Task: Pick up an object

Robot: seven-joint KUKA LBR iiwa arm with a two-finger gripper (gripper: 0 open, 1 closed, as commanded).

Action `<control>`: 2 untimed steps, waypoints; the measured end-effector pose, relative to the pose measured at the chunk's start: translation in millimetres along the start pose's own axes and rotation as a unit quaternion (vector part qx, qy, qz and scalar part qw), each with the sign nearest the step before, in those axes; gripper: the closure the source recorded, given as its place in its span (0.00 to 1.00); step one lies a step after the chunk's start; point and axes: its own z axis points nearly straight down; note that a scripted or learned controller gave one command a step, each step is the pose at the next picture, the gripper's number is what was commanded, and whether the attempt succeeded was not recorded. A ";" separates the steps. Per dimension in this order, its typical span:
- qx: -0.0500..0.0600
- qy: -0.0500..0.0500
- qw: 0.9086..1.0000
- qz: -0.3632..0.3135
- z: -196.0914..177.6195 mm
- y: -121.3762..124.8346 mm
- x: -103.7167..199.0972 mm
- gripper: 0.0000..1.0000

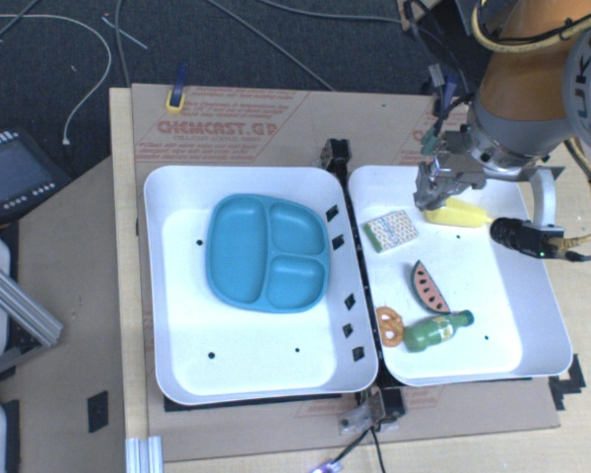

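The hand (431, 197) is down in the right bin (532, 304), near its far edge, sitting right at the left end of the yellow banana (457, 214). That looks like the target: the banana lies flat on the bin floor, touching or just under the hand's tip. From this high slanted angle I cannot tell whether the hand is released or clenched, and nothing shows the banana actually gripped.

Other candidates sit nearby. The checkered sponge (390, 230) is just left of the hand, the watermelon slice (426, 286) lies toward the middle of the bin, and the green bottle (436, 331) and the pretzel (389, 325) rest close together at the near side. The left bin (177, 264) holds a blue divided plate (268, 252).

Here's the risk, as I judge it: the hand meets the banana at its very end, not its middle. A grip there could slip off the tapered, curved tip, or the fruit could swing and drop on the lift. The sponge is close enough to get nudged, and pressing too low could jam against the bin floor.
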 end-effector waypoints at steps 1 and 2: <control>0.003 0.001 1.000 0.000 19.1 6.4 56.9 1.00; 0.003 0.000 1.000 0.000 34.8 8.9 108.7 1.00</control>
